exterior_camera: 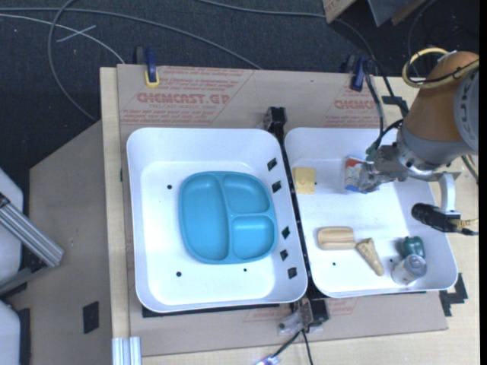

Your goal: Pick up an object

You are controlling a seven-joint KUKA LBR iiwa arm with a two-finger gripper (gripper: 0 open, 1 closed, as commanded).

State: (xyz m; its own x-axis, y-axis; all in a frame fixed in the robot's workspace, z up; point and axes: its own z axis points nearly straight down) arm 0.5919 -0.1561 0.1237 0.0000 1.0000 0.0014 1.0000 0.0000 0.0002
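My gripper (358,176) is low over the upper middle of the right bin (426,226), at the end of the grey arm with its orange band (445,90). Small red and blue patches show at its tip; what they are is unclear. A pale yellow cube (304,179) lies to its left near the bin's left wall. Toward the front, a tan roll-shaped piece (335,238) and a tan wedge (370,256) lie side by side. In the front right corner rests a green and silver can (409,261).
The left bin (152,166) holds a blue divided plate (227,216). A black divider with clips (283,204) runs between the bins. A black part (435,217) sticks in at the right bin's right rim. Cables hang around the arm.
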